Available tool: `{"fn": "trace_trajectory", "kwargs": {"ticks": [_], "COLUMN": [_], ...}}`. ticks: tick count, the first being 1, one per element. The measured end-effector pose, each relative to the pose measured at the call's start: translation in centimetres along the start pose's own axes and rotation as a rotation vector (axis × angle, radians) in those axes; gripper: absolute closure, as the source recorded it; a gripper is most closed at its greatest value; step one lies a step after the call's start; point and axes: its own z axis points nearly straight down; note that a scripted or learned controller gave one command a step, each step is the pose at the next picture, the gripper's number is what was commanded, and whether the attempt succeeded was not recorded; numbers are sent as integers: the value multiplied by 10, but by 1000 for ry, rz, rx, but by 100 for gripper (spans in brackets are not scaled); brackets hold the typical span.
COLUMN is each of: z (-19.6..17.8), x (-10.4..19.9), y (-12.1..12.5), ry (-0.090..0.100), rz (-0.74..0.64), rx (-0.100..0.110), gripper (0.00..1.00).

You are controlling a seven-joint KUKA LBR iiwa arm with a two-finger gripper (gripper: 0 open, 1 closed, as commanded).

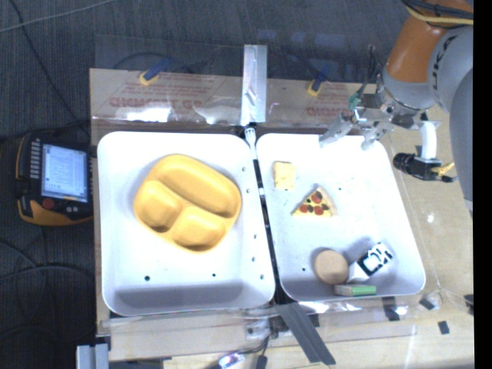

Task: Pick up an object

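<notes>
I'm seeing the gripper (pixel 355 129) hovering over the far right corner of the right bin (pixel 400 206), its fingers spread apart and gripping nothing. Inside that bin are lying a pale yellow block (pixel 284 175), a pizza slice toy (pixel 315 204), a tan round piece (pixel 331 265), a black-and-white item (pixel 374 259) and a green bar (pixel 354 289). A large yellow molded object (pixel 187 201) is sitting in the left bin (pixel 123 283).

Site: robotics lab test cell | Evidence: grey industrial arm with orange band (pixel 430 48) reached over a plywood-topped desk (pixel 192 91) | two shallow white plastic bins (pixel 115 283) sat side by side | orange-and-black handheld control pendant with lit screen (pixel 55 177) lay on dark carpet (pixel 46 52) | cables trailed across floor
</notes>
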Motion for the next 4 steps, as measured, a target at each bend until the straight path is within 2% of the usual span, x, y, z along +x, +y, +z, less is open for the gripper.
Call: {"fn": "trace_trajectory", "kwargs": {"ticks": [1, 2, 3, 4], "z": [63, 112, 103, -20], "x": [58, 18, 19, 88], "y": [-36, -83, -82, -96], "ry": [-2, -2, -1, -2], "rz": [-19, -6, -7, -40], "rx": [2, -9, -8, -1], "gripper": [0, 0, 100, 100]}}
